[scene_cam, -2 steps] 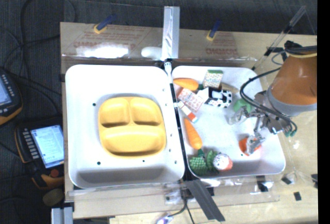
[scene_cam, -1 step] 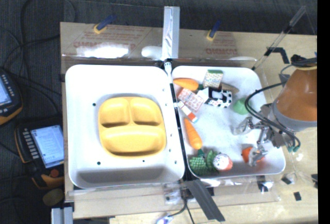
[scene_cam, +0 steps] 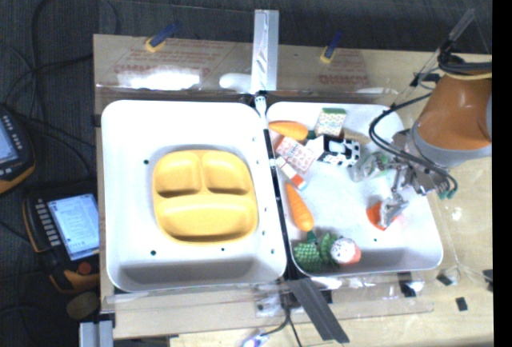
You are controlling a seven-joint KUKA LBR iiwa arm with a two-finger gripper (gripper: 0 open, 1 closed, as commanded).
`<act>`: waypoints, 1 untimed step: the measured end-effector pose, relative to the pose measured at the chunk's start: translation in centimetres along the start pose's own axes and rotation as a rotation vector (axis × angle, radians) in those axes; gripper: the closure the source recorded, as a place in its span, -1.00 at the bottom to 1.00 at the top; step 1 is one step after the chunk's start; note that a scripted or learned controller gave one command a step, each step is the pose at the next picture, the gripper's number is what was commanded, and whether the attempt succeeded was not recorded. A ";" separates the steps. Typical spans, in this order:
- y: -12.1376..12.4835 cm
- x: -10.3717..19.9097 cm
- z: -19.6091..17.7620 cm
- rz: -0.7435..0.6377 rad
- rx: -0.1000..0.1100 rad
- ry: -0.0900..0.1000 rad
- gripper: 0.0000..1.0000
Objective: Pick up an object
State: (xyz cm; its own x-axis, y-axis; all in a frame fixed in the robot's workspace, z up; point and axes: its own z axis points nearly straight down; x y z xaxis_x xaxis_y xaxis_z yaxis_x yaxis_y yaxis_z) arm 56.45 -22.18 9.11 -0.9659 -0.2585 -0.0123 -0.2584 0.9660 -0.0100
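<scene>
In the right bin (scene_cam: 424,253), the gripper (scene_cam: 390,213) hangs at a small red-orange object (scene_cam: 374,215), grip state indiscernible; securing and lifting it seems next.

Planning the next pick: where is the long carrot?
In the right bin, by its left wall, the carrot lies between the red-white packet and green toy.
</scene>
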 end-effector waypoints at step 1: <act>1.0 4.1 -0.1 0.142 -0.001 -0.003 -1.00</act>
State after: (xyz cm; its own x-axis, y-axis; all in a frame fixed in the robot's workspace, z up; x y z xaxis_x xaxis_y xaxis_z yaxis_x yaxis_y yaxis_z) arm 52.23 -22.25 9.13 -0.9928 -0.1188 -0.0169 -0.1187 0.9929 -0.0066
